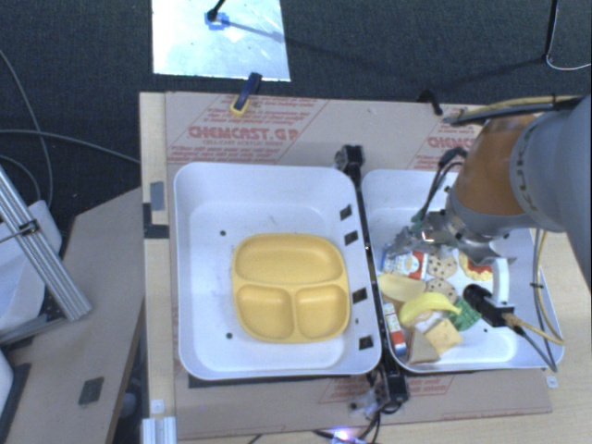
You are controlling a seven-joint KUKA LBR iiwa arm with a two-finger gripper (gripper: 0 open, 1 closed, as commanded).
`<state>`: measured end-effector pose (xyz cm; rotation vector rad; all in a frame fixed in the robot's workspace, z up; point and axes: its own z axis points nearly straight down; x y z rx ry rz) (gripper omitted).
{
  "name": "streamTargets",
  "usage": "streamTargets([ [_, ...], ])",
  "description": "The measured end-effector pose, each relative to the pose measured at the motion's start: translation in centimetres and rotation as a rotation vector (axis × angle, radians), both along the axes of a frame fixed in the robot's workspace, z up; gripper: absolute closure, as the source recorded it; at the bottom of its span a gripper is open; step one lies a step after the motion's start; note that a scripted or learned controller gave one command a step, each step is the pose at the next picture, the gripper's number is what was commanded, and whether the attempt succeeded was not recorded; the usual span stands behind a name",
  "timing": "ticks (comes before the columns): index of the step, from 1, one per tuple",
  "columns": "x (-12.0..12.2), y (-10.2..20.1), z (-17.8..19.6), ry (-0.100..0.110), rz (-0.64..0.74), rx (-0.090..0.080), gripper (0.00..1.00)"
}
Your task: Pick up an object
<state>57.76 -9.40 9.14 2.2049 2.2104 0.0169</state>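
The right bin (398,192) holds a heap of toy food: a yellow banana (427,305), a pale yellow slice (400,288), a tan wedge (435,339), a red and white die-like card (435,265) and a green piece (465,316). My gripper (413,240) is down in this bin, just above the heap's upper left, under the grey arm with its orange band (490,169). Its tips are hidden among the objects. I see nothing lifted.
The left bin (199,239) holds a yellow three-compartment plate (290,285). A black clamp (350,159) sits between the bins at the back. A red marker-like stick (394,326) lies along the right bin's left wall. Cables (541,326) run on the right.
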Motion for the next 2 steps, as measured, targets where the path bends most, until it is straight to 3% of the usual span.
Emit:
streamTargets([
  [1,3.4,-3.3,-0.1,0.008,-0.001,0.007,0.00],
  [2,3.5,-5.5,-0.1,0.007,-0.001,0.008,0.00],
])
